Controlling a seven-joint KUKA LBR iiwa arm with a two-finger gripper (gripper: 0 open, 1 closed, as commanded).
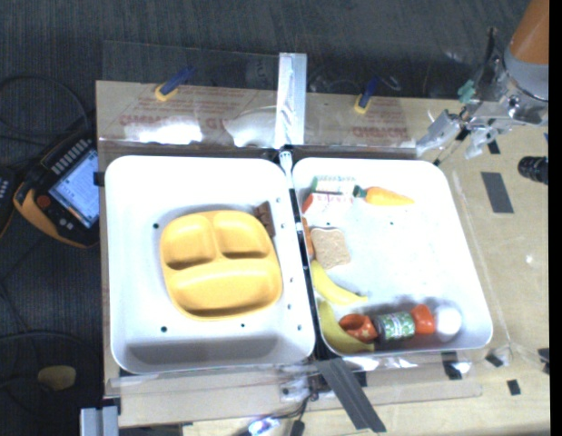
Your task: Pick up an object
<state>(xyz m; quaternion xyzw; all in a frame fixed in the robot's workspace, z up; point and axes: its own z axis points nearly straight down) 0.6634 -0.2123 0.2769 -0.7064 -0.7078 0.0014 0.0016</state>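
Observation:
My gripper hangs at the upper right, above the bench just beyond the far right corner of the right bin. Its fingers stand apart with nothing between them. Inside that bin lie a toy carrot at the far side, a slice of bread along the left wall, a banana at the near left, and a bottle on its side along the near wall. The left bin holds a yellow divided plate.
A small brown piece sits by the plate's far right corner. A white printed card and a red item lie at the right bin's far left. A handheld pendant rests left of the bench. Clamps hold plastic sheeting behind the bins.

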